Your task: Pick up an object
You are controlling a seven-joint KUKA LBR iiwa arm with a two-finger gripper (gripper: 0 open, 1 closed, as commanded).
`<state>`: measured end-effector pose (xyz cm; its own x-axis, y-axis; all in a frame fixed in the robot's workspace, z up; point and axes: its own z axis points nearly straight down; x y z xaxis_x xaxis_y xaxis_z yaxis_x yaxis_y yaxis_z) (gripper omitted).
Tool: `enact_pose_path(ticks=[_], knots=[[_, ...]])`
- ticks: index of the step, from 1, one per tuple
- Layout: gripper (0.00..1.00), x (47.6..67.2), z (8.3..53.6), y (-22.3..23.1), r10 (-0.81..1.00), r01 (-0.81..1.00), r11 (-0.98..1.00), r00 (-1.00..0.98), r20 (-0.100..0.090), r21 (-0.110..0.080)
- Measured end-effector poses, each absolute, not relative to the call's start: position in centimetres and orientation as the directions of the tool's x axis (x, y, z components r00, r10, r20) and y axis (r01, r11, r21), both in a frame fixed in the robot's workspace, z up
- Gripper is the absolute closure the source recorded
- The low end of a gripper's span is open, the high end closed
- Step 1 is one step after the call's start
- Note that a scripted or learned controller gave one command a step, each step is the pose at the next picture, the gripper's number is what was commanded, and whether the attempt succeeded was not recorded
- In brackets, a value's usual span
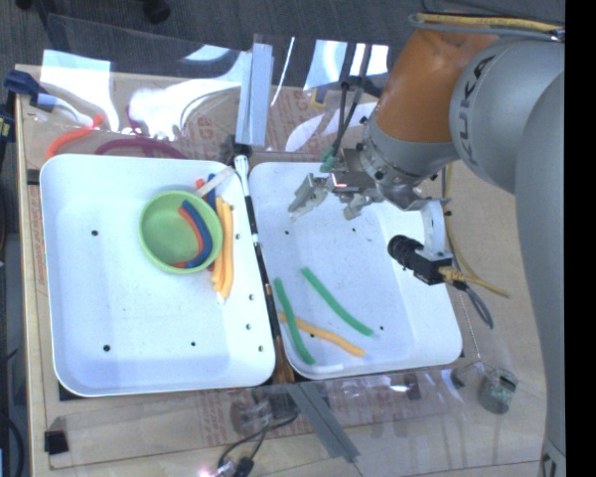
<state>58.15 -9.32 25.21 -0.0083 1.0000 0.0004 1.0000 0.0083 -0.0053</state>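
Observation:
My gripper [328,201] hangs over the far part of the right bin [422,341], open, with nothing between its fingers. Below it on the bin floor lie a long green strip [335,302], a second green strip [295,328] along the left wall, and a thin orange strip [330,338] crossing between them. In the left bin [99,356] a green bowl [179,233] holds red and blue curved pieces. Orange sticks [223,254] lie beside the bowl's right side.
A black knob [409,253] on the arm's hardware juts over the right bin's right side. The grey and orange arm [457,78] covers the far right. Clear plastic, hoses and a metal upright [251,92] stand behind the bins.

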Motion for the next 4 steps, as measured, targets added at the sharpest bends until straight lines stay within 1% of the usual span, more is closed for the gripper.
enact_pose_path(ticks=[1, 2, 3, 4], knots=[[0.00, 56.3, 16.3, -12.3, 0.996, 0.996, -0.084, 0.084, -0.001, -0.007], [0.00, 52.5, 9.3, -13.9, 0.997, 0.997, -0.081, 0.081, -0.003, 0.003], [1.00, 52.4, 10.3, -14.0, 0.997, 0.997, -0.074, 0.074, -0.006, 0.001], [1.00, 56.8, 20.5, -12.2, 0.995, 0.995, 0.100, -0.100, 0.001, -0.002]])
